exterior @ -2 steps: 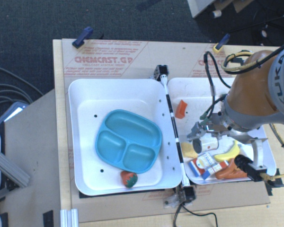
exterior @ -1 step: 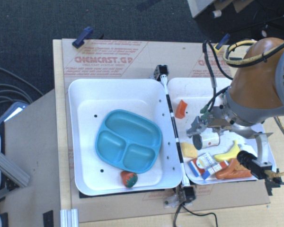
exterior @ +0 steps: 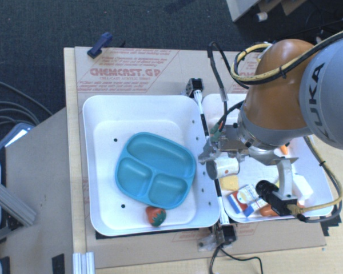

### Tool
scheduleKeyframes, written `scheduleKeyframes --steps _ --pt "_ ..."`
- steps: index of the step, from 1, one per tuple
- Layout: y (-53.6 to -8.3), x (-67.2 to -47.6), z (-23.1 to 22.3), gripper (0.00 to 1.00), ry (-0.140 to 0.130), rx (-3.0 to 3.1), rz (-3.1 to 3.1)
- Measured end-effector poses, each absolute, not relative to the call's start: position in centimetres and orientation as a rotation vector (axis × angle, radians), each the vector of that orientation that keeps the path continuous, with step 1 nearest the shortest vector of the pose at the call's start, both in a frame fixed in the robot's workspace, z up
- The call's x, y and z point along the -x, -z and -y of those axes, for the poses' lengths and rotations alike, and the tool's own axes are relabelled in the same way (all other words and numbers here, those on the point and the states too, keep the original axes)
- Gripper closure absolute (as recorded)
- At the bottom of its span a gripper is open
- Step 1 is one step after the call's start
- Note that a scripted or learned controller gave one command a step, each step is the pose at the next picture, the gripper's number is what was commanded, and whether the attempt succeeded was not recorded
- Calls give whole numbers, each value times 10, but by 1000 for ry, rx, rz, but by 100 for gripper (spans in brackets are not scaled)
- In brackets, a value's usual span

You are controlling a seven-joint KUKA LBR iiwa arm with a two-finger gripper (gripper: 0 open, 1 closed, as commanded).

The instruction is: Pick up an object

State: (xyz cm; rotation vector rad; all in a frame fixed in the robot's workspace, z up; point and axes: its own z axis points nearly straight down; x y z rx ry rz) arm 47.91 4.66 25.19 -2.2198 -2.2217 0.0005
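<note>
Gripper hangs over the left edge of the right bin, by the wall shared with the left bin; whether it is apart or together I cannot tell. Just beside it in the right bin lie a yellow piece and a blue-and-white packet, while the left bin holds a blue sectioned plate and a red-and-green toy fruit.

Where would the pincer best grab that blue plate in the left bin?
Probably by its raised rim at the upper left, coming straight down. The plate lies flat and looks too wide to span, and that edge has bare bin floor beside it.
</note>
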Motion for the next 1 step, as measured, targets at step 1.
scheduleKeyframes --steps 1 --pt "-275 -546 -1 100 0 2222 2222"
